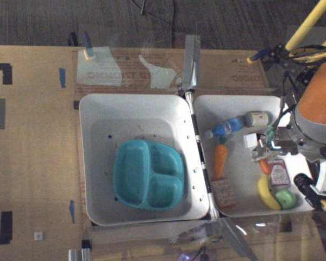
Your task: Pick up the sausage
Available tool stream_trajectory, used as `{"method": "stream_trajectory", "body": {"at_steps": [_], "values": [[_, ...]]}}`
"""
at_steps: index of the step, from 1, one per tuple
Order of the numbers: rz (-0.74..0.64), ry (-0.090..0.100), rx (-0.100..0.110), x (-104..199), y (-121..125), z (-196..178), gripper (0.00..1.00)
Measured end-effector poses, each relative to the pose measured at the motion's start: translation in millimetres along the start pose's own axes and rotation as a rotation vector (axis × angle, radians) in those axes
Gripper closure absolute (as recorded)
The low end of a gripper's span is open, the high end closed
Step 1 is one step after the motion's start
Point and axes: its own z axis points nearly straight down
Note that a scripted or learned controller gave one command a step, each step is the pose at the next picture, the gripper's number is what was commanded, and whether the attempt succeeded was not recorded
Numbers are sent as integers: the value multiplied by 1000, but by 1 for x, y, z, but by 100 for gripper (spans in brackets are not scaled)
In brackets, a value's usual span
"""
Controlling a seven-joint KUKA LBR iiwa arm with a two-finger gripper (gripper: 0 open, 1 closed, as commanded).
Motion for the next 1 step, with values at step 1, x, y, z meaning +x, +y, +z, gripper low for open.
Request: {"method": "stream_trajectory", "body": {"at_steps": [1], "values": [[59, -1, -1, 18, -6, -26, 100]]}}
